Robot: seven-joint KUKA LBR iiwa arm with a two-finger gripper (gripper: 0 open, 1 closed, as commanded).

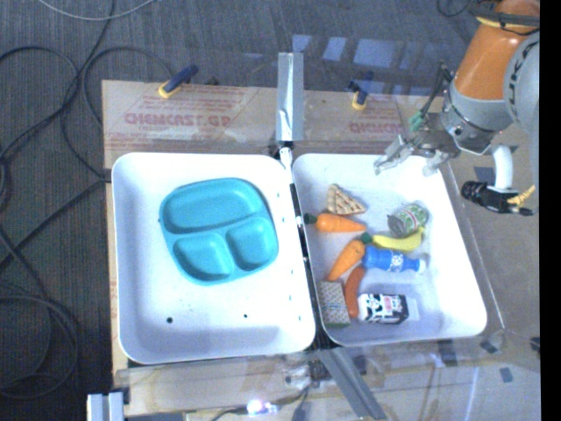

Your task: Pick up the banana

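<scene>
The yellow banana [399, 241] lies in the right bin [460, 274], wedged between a tin can [408, 218] above it and a blue bottle [392, 260] below it. My gripper [410, 154] hovers over the bin's far right corner, well above and behind the banana. Its fingers [391, 159] are spread apart with nothing between them.
The right bin also holds two carrots [340, 224], a wafer wedge [345, 202], a sausage [353, 292], a small cow-print carton [382, 307] and a grey sponge block [333, 303]. A blue divided plate [221, 228] sits in the left bin [140, 314].
</scene>
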